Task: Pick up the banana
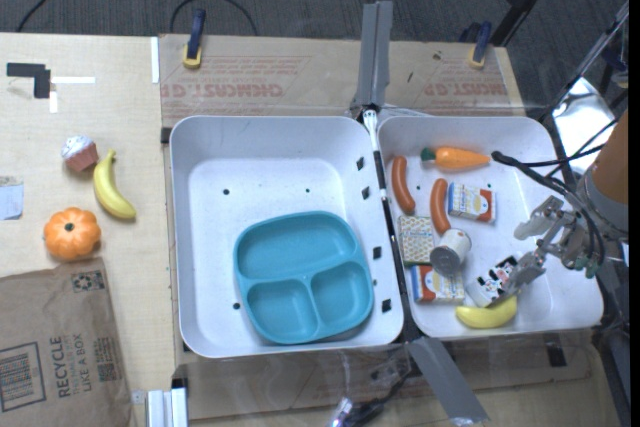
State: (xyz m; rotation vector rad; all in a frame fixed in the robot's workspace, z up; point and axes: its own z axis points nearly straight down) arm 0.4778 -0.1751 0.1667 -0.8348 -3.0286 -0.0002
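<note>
Your pincer (pixel 532 257) was open and held nothing. It hung just above the banana (pixel 487 314), which lay in the right bin (pixel 575 315) near the front edge. You had not picked it up yet.

Counted: two white bins (pixel 190 245), side by side. Two bananas: one in right bin at 6 o'clock (pixel 487 315), one on bench at 9 o'clock (pixel 112 187). Two sausages (pixel 402 185). One carrot (pixel 458 157). One blue divided tray (pixel 300 275). One pumpkin (pixel 72 233). One cupcake (pixel 80 154). Two blue clamps (pixel 195 25).
</note>
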